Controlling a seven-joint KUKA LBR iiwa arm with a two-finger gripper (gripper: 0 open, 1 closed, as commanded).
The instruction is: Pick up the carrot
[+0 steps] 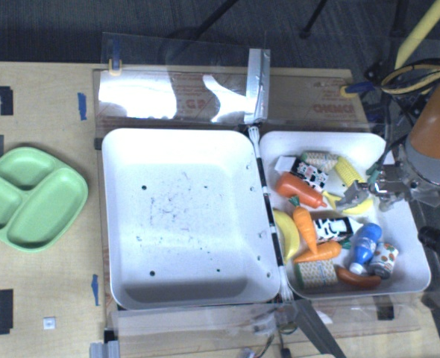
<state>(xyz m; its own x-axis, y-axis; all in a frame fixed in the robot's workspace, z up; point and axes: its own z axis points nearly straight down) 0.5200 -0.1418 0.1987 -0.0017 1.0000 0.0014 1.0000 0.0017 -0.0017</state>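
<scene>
The right bin holds a heap of toy food. An orange carrot lies near the bin's left wall, pointing toward the front, with a second orange piece crossing just below it. A redder orange vegetable lies above them. My gripper hangs over the middle of this bin, right of the red-orange vegetable and up and to the right of the carrot. It sits over a yellow corn cob. Nothing is seen in its grasp.
Around the carrot lie a banana, a black-and-white carton, a blue bottle, a small patterned cup and a brown sausage. The left bin adjoins it. A green divided plate sits far left.
</scene>
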